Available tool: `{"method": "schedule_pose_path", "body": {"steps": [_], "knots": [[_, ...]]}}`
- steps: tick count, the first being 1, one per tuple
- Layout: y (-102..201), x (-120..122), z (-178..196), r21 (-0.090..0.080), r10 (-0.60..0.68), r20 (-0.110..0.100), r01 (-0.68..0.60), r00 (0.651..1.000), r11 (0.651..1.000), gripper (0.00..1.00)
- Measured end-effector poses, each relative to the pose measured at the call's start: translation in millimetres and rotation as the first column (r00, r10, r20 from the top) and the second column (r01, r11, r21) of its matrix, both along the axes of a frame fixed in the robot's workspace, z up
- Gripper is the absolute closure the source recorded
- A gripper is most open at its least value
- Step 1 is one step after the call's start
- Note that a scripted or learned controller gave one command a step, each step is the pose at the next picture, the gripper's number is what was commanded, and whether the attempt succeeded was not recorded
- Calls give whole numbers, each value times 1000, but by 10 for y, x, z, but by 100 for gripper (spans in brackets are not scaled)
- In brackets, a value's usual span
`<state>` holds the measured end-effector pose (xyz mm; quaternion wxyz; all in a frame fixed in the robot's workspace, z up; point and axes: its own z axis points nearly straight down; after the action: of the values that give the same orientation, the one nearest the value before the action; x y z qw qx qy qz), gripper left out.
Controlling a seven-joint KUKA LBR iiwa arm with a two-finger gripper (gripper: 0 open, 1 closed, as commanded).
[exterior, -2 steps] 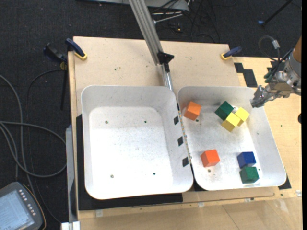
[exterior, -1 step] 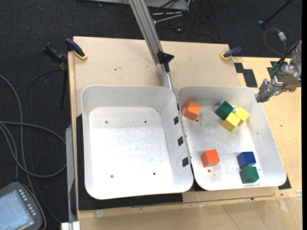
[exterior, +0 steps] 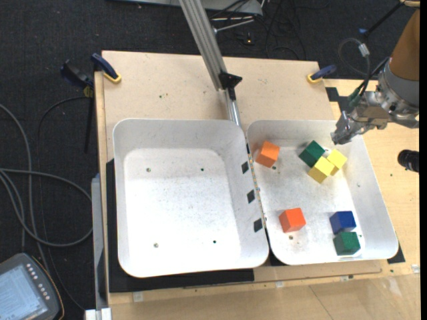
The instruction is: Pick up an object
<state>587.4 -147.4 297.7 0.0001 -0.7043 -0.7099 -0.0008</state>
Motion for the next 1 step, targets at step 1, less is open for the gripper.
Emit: {"method": "schedule_pose_path", "body": {"steps": [1], "knots": [[521,-131,-143,0,-1,-2,1,1000,1000,100]]}}
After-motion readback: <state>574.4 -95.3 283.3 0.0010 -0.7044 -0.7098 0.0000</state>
